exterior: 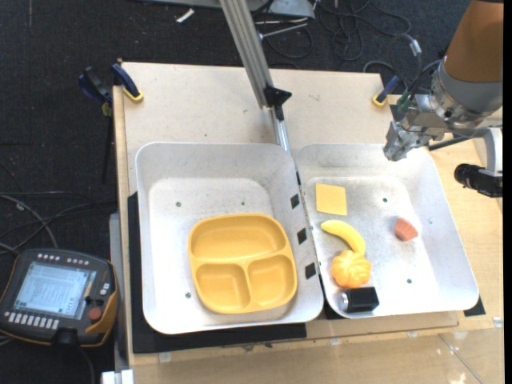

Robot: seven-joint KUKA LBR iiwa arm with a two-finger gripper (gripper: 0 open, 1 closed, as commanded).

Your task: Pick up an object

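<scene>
Gripper [398, 149] hangs over the right bin's [448, 214] far edge, can't tell its state; banana [345, 235], orange [350, 270], cheese slice [331, 199] sit inside.

Yellows and orange against white bins on a pale tan desk [208, 102]

The left bin [160, 174] holds a mustard-yellow divided tray [240, 262]; in the right bin [432, 214], a pale yellow square [331, 199] at 11 o'clock, a yellow banana [345, 235], an orange fruit [351, 270], a black block [362, 298] at 6, and a red-orange piece [406, 230] at 3.
</scene>
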